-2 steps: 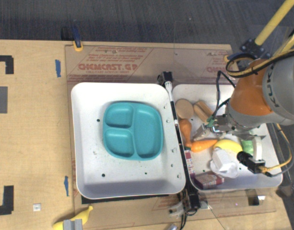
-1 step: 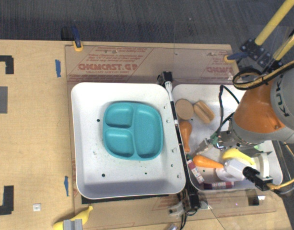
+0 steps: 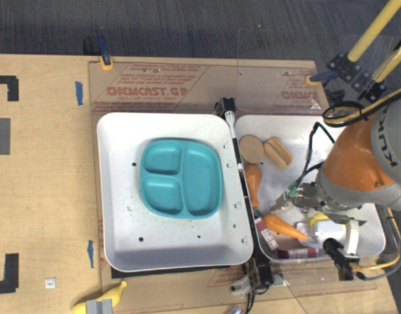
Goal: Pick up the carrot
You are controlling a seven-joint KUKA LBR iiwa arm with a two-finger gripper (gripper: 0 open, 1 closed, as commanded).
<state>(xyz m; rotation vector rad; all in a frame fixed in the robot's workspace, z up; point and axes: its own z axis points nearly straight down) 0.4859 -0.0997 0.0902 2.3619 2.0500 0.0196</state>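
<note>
Hovering low over the carrot [image 3: 285,227], not yet gripping it.

Reaching into the right bin [image 3: 298,126] from its right side with the gripper [image 3: 293,203], hanging just above and slightly behind the carrot; impossible to tell whether spread apart or pressed together. Lying toward the near-left corner of the right bin, tapered and pointing across it, with a second orange piece [image 3: 252,178] against the bin's left wall and a tan round [image 3: 251,148] and bread-like lump [image 3: 277,152] at its far side. Probably calling next for shifting toward the bin's near edge, lining up across the carrot's width, dropping, then clamping without snagging the clutter beside it.
</note>
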